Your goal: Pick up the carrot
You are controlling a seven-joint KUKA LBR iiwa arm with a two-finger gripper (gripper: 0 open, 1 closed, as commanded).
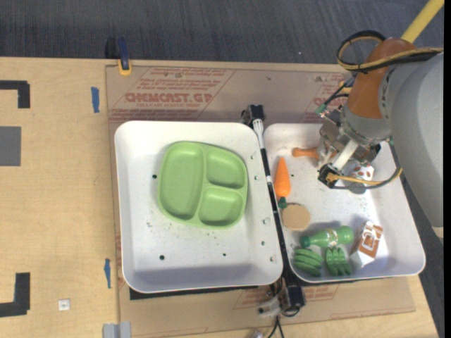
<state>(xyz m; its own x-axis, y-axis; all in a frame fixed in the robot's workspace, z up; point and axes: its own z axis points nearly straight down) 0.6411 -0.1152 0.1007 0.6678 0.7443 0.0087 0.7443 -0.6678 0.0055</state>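
Carrot [282,177] in the right bin [411,248], just beside its left wall and lengthwise along it, orange body toward the far end, green tip toward the near end. Lies flat on the white floor, free of the gripper. Just past the green tip, a tan disc [296,217], very close to the carrot, contact hard to judge. Farther toward the near edge, a green bottle [328,238] on its side, and below it two green ridged pieces [306,260], side by side. To their right, near the bin's right wall, a small orange-and-white packet [370,239]. Up by the carrot's far end and a little to its right, a small orange piece [304,153], apart from the carrot. Just right of that piece, the gripper [337,155], low over the far part of the same bin, near the carrot but clear of it, hanging from the grey arm [423,118] with its orange band [370,94]. Cannot tell how far the jaws stand open, nor whether anything sits between them. Across the shared wall, the left bin [128,189], holding a green divided plate [203,184] near its middle, well apart from the carrot.
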